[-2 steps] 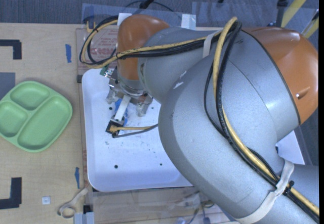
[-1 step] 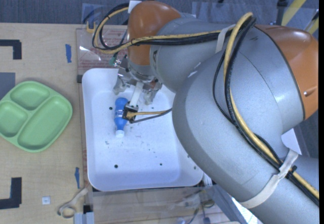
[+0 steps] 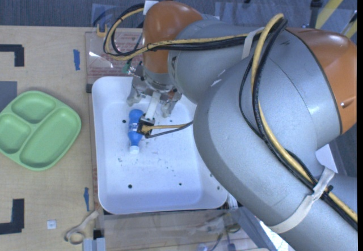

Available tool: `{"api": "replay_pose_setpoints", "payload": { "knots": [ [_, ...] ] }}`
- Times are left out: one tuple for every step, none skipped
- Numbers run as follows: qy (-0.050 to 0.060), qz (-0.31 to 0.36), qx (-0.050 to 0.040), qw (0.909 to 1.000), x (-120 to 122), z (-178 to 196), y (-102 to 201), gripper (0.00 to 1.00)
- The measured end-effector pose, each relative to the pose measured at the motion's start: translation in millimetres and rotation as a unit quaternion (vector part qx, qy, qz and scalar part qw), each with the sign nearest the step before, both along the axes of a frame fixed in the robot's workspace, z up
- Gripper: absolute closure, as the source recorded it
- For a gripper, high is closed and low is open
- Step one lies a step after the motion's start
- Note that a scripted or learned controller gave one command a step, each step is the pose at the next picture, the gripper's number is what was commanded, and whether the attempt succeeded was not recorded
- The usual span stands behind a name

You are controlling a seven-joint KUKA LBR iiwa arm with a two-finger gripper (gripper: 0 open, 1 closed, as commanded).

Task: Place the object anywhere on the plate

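Hovering claw [image 3: 149,107], grip not discernible, over blue bottle [image 3: 134,129] at centre; risk: off-centre pinch drops it before left-side plate [image 3: 39,130].

the pale wooden surface [image 3: 51,46] carries a green three-part plate [image 3: 51,136] at its left and a shallow white bin [image 3: 153,182] to the plate's right, the two apart. black corner marks [image 3: 14,54] and short strips of blue tape [image 3: 76,59] sit on the wood. a pale loop of cord [image 3: 79,233] lies by the bin's lower left corner.
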State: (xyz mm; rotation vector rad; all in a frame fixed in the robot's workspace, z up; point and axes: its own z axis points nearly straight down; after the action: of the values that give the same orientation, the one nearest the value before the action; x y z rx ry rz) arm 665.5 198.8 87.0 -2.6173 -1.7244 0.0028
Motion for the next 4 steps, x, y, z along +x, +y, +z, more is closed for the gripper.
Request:
{"api": "replay_pose_setpoints", "payload": {
  "knots": [
    [0.0, 0.0, 0.0, 1.0, 0.0, 0.0, 0.0, 0.0],
    [0.0, 0.0, 0.0, 1.0, 0.0, 0.0, 0.0, 0.0],
    [-0.001, -0.006, -0.0027, 1.0, -37.6, 58.3, 18.5, 0.0],
    [-0.005, 0.028, -0.0004, 0.9996, -117.8, 1.7, 19.9, 0.0]
  ]
}}
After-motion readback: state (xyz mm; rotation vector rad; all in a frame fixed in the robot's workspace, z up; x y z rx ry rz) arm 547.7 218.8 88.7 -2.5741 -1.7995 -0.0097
